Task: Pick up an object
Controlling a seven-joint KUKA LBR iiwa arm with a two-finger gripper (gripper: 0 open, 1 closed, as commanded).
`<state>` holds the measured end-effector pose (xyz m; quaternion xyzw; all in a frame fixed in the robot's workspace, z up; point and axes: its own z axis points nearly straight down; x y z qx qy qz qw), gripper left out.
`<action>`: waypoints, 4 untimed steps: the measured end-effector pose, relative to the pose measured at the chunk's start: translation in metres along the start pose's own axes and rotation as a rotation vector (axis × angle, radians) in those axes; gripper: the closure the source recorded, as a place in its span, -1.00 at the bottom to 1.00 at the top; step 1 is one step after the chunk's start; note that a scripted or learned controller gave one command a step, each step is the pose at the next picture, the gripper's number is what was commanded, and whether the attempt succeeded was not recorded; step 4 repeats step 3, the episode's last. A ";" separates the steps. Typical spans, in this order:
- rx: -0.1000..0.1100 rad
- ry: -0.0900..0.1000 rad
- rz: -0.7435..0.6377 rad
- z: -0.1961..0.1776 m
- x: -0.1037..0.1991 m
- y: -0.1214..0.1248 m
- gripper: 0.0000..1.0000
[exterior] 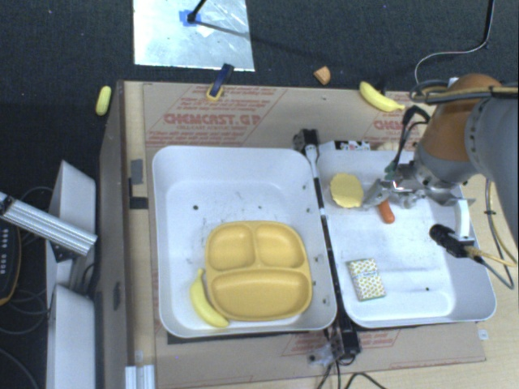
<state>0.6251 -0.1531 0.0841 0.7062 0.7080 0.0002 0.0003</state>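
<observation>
1. Nearest the camera, the yellow divided tray sits in the left bin with a banana tucked against its lower-left edge.
2. In the right bin lie a small patterned packet near the front, a flat yellow disc towards the back, and a small orange piece just beside the disc.
3. The gripper is low over the back of the right bin, right by the orange piece and near the disc. Whether the jaws are wide, narrow or closed on anything cannot be told; the tip is blurred against dark hardware.
4. Judged from this, the approach or grasp step is in hand, and nothing is visibly lifted. The next move calls for closing squarely on the orange piece or the disc, then rising straight.
5. The arm is cut off at the right. Outside the bins, on the worktop's cardboard, lies a second banana.
</observation>
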 end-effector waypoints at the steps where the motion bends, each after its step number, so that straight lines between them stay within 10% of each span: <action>1: -0.004 -0.001 -0.001 -0.011 0.000 0.001 1.00; 2: 0.005 0.003 -0.001 -0.001 0.069 0.016 1.00; 3: -0.005 0.000 -0.002 -0.102 0.105 -0.015 1.00; 4: -0.005 0.000 -0.002 -0.102 0.105 -0.015 1.00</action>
